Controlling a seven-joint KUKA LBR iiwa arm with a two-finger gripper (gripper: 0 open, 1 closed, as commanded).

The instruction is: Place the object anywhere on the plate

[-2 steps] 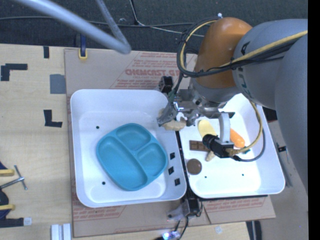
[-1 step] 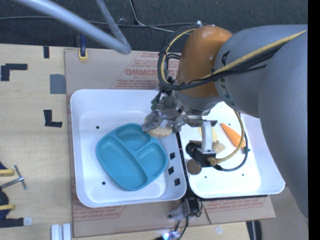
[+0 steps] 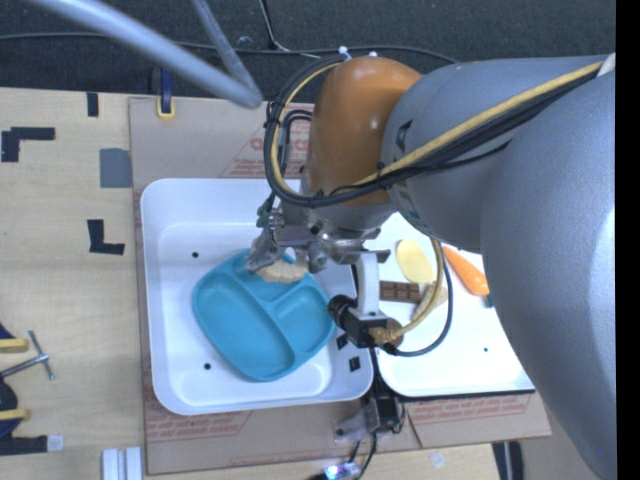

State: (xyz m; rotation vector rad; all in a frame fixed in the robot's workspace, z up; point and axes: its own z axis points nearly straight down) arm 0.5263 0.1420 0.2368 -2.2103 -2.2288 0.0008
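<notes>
Overhead, the grey arm point(image 3: 500, 158) reaches in from the right, its orange band point(image 3: 350, 118) bulking above the wrist, and bends down over the far edge of the blue plate point(image 3: 262, 323). That plate lies in the left bin point(image 3: 165, 268). The gripper point(image 3: 283, 258) is low at the plate's far rim, right upon a pale, cream-coloured object point(image 3: 284, 272) resting there. Whether its fingers pinch that object cannot be told. Beyond the plate, the right bin point(image 3: 450, 368) holds an orange piece point(image 3: 467, 270), a yellowish piece point(image 3: 415, 260) and a brown bar point(image 3: 398, 291)
</notes>
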